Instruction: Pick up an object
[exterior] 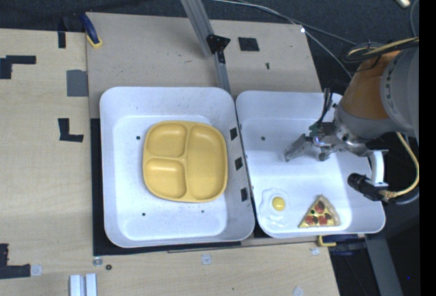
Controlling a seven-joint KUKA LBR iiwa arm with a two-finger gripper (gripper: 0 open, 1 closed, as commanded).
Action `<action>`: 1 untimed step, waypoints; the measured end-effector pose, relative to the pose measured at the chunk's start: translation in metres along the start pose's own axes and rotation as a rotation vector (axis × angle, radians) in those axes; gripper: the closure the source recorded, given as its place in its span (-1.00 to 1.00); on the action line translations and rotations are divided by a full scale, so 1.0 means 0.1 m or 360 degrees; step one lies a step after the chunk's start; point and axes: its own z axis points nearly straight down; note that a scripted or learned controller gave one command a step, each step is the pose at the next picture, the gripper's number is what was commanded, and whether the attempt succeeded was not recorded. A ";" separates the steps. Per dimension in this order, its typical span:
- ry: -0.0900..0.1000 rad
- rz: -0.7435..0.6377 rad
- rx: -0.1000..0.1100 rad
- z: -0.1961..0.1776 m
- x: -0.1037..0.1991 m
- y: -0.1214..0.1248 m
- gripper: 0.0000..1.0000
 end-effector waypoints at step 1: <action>-0.0003 -0.0001 -0.0008 0.09 0.00 0.01 -1.00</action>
